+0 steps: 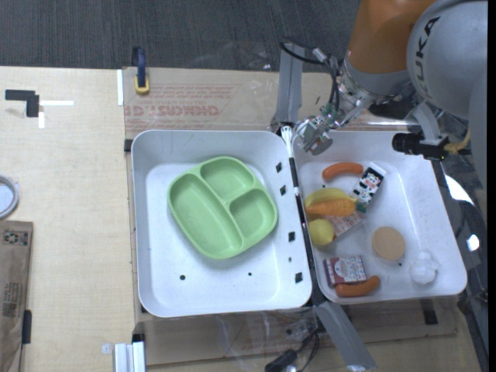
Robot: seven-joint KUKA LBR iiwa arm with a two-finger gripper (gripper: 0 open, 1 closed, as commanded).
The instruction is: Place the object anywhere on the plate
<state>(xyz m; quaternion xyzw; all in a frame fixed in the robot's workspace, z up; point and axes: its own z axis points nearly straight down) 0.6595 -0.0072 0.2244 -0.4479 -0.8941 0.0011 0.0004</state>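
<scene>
Two white bins on the counter [62, 208]; one plate, eight loose items.
Left bin [159, 273]: green three-compartment plate [223, 206], flat, near the middle. Right bin [411, 208]: orange sausage [342, 170] at the far side; cow-patterned carton [370, 186] just right of it; yellow banana [329, 200] and lemon [322, 231] along the left wall; tan disc [388, 243]; white ball [423, 268] at the near right; red-and-white packet [346, 270]; second sausage [358, 287] at the near wall. Which of these is the task's object cannot be told; all lie in the right bin, apart from the plate. Jaws hang over the right bin's far left corner; whether apart or together cannot be told.
</scene>
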